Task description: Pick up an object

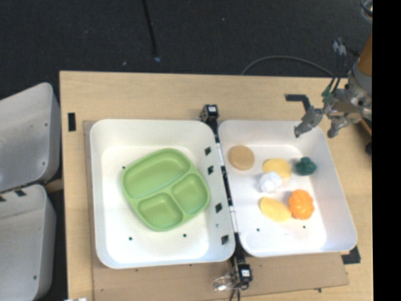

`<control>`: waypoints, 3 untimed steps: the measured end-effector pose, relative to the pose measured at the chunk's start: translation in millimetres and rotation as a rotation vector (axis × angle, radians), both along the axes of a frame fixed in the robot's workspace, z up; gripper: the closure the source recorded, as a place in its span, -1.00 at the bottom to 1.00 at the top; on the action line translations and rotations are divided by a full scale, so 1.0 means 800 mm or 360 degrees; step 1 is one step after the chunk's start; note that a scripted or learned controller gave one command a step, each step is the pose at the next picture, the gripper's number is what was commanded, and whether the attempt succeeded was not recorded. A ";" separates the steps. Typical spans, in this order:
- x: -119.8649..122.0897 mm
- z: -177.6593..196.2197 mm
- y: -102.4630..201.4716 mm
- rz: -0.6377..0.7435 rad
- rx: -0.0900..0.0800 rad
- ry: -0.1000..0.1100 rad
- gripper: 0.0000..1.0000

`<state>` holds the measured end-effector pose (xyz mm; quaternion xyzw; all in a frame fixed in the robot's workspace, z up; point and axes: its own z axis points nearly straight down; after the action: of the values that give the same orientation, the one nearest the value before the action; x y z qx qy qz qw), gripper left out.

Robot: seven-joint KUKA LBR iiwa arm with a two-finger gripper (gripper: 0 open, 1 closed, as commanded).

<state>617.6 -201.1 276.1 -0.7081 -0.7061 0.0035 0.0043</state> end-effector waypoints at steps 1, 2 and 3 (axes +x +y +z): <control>0.002 0.010 0.001 0.0004 -0.0003 -0.0020 -1.00; 0.005 -0.043 -0.001 0.0003 -0.0004 -0.0015 -1.00; 0.010 -0.121 0.003 0.0004 -0.0003 -0.0011 -1.00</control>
<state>625.5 -198.6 179.6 -0.7072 -0.7070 0.0015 0.0012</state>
